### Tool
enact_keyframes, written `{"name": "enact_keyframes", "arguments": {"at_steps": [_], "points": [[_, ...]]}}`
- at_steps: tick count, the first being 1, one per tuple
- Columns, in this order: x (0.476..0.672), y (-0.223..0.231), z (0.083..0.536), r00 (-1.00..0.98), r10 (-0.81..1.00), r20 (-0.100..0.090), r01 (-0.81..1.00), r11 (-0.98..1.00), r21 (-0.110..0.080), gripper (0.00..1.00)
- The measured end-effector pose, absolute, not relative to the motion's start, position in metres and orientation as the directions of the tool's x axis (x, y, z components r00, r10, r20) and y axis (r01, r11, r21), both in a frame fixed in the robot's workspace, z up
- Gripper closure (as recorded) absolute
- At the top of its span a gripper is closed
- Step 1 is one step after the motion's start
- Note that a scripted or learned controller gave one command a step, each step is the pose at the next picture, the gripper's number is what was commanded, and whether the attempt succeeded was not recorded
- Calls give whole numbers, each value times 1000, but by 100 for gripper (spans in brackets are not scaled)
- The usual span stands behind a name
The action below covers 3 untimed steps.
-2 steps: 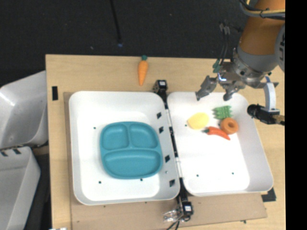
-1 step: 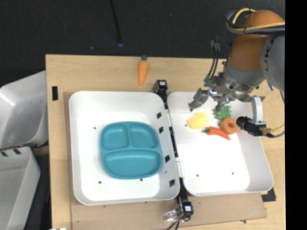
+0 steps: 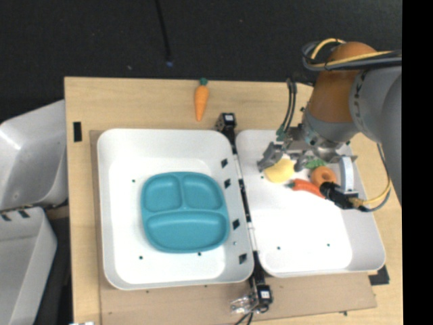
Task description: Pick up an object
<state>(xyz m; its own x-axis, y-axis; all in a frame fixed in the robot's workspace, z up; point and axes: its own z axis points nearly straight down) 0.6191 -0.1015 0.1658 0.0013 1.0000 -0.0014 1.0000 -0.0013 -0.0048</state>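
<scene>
Wooden counter (image 3: 81,249) carries two white bins; pincer (image 3: 287,156) sits low in the right bin (image 3: 304,249), apparently positioned for the yellow toy (image 3: 279,172) beside orange pieces (image 3: 323,175). Finger state cannot be told.

Tool (image 3: 291,156) low in right bin (image 3: 304,249) beside yellow toy (image 3: 279,172); blue divided plate (image 3: 184,210) in left bin (image 3: 115,249); toy carrot (image 3: 201,99) on surface (image 3: 135,97).

Blue plate (image 3: 184,210) with three sections lies in left white bin (image 3: 115,249). Toy carrot (image 3: 201,99) lies on wooden bench (image 3: 135,100), just past left bin's far edge.
</scene>
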Motion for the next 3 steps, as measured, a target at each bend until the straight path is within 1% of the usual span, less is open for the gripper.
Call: {"name": "enact_keyframes", "arguments": {"at_steps": [1, 2, 3], "points": [[614, -111, 108, 1, 1000, -2, 1000, -1, -4, 0], [616, -112, 123, 5, 1000, -2, 1000, -5, 4, 100], [624, -116, 176, 1, 1000, -2, 1000, -1, 7, 100]]}}
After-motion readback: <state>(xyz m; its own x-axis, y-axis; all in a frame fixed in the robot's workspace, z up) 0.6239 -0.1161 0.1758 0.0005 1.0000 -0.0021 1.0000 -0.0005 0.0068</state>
